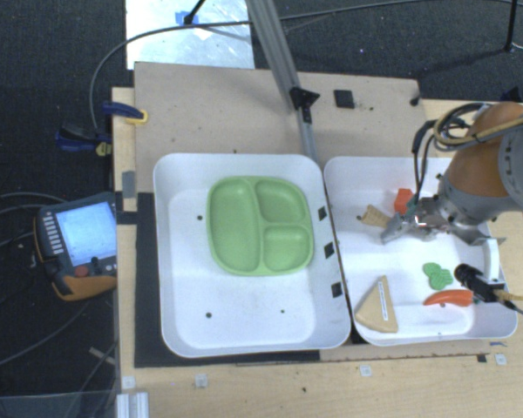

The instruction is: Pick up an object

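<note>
Two shallow white bins sit side by side on the bench. The left bin (183, 312) carries a pale green divided plate (261, 225) with three compartments, lying flat toward the bin's upper half. The right bin (357, 259) holds the loose objects: a tan wedge with a pale stripe (379, 306) near its lower left corner, a small green piece (436, 275) right of centre, a red-orange elongated piece (448, 299) just below the green one, a small tan piece (372, 217) in the upper left part, and a small orange piece (404, 200) just above and right of it. The grey arm with its orange band (484, 159) reaches in from the right, and the gripper (401, 227) hangs low over the upper middle of the right bin, just beside the tan piece and just below the orange piece. Whether it is released, clenched or grasping anything cannot be told at this angle. A teach pendant (78, 242) with a lit screen lies on the dark floor left of the bench
</note>
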### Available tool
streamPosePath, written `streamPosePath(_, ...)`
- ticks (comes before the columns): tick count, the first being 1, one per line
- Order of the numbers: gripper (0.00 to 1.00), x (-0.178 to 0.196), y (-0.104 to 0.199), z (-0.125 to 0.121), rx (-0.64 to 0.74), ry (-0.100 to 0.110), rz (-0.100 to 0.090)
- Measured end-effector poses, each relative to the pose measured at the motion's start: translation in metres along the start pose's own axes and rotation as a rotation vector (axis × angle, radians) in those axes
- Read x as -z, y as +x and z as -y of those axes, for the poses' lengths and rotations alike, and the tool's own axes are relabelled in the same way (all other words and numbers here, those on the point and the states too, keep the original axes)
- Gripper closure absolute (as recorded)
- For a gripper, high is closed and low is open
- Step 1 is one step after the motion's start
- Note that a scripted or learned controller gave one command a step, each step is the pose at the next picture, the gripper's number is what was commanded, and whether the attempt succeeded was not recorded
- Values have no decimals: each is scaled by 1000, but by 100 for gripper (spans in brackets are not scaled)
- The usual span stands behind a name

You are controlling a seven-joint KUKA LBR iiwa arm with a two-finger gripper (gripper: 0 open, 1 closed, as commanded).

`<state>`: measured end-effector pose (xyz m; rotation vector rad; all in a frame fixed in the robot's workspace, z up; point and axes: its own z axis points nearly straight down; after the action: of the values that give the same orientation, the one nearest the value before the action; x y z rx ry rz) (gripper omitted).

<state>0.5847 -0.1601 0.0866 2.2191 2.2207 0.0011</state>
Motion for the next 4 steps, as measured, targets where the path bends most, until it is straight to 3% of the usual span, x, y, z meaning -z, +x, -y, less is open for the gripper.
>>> streamPosePath(1,100,14,0,-2,1,-6,0)
streamPosePath(3,100,127,-21,-7,0,-5,1)
streamPosePath(4,100,159,-21,-9,4,-3,0)
